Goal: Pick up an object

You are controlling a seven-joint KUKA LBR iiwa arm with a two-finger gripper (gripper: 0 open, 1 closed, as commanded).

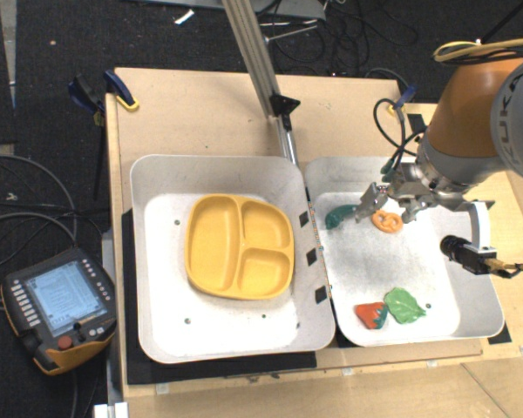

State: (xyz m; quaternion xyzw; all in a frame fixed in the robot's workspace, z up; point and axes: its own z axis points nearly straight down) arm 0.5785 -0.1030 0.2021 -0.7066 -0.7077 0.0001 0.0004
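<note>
Orange ring-like piece [386, 222], seemingly flat, lies beneath the gripper [385, 204].

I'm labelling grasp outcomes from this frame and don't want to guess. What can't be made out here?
- Gripper: finger state unreadable in the camera view, small and cluttered by cables.
- Orange ring-shaped toy: touching the gripper or just beneath it, unclear.
- Red block: partly covered by the green leafy toy.
- Teal object: too small to identify.
</note>
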